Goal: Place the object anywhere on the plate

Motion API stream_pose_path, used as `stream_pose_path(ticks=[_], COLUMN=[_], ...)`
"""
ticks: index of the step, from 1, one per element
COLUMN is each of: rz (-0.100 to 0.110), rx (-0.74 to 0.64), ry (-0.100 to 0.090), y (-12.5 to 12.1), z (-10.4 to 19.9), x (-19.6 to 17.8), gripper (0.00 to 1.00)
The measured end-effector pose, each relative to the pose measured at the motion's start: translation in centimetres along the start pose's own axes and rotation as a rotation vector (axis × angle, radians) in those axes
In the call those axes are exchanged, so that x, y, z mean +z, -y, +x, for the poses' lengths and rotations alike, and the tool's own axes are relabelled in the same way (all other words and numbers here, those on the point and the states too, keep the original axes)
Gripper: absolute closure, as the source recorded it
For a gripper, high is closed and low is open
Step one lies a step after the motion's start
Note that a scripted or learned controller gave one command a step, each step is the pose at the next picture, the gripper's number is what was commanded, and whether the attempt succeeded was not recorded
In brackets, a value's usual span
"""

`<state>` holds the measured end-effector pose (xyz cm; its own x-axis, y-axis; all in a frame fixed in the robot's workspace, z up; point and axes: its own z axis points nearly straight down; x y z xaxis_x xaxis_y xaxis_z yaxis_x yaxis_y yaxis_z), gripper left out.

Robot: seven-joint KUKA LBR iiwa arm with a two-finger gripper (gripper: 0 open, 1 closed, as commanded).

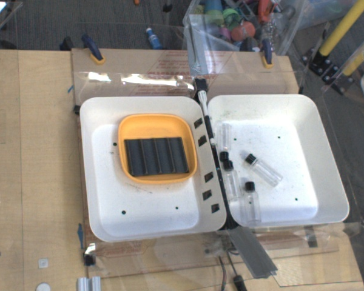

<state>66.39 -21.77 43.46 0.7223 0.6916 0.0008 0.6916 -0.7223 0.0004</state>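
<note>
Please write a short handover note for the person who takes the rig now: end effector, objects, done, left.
End effector: not in the camera view.
Left white bin: orange square plate carrying a dark ribbed rectangular block.
Right white bin: several clear plastic vials with black caps; one lies near the middle, others along the left wall.
Done: block lies on plate.
Left: vials are off the plate.

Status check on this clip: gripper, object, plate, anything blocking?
Dark ridged block lies flat on the orange plate, left bin. Clear black-capped vials loose in right bin. Nothing on top of the block.
</note>
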Motion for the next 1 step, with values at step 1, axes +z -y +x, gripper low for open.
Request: stream_pose_path(ticks=[1], rz=[0.003], rx=[0.04], ry=[0.0], y=[0.38], z=[-0.54], x=[-0.04], gripper=[1.0])
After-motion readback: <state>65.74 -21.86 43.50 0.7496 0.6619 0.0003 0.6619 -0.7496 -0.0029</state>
